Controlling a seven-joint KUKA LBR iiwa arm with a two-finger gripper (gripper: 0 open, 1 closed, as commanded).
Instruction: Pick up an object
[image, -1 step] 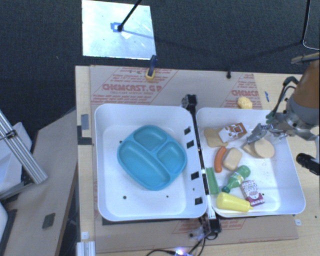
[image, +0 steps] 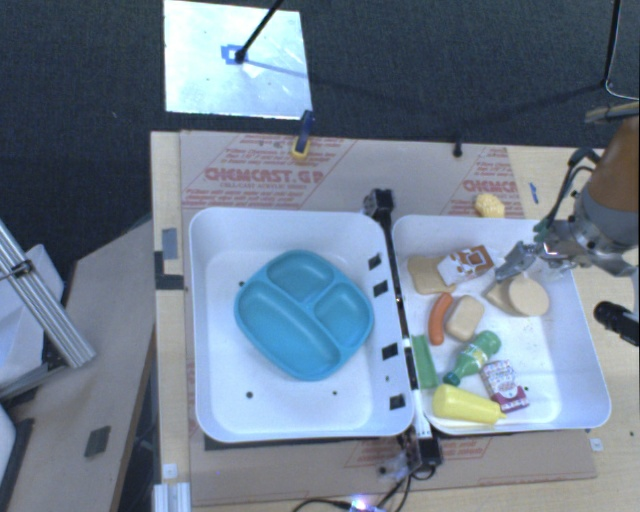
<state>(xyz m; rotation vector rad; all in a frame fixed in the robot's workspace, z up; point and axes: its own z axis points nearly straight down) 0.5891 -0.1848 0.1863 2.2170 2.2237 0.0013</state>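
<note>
Pincer is hovering at the right bin's far right side — I'm seeing its fingers spread, pinching nothing — and I'm judging the round tan slice the nearest pick, sitting just below it, no long axis.

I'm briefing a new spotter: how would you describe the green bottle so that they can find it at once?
Look in the right white bin, the one crowded with toy food. In its lower half the green bottle lies tilted, just above the yellow piece and left of the small red packet. It is bright green with a narrow neck, unlike the flat darker green stick nearby.
</note>
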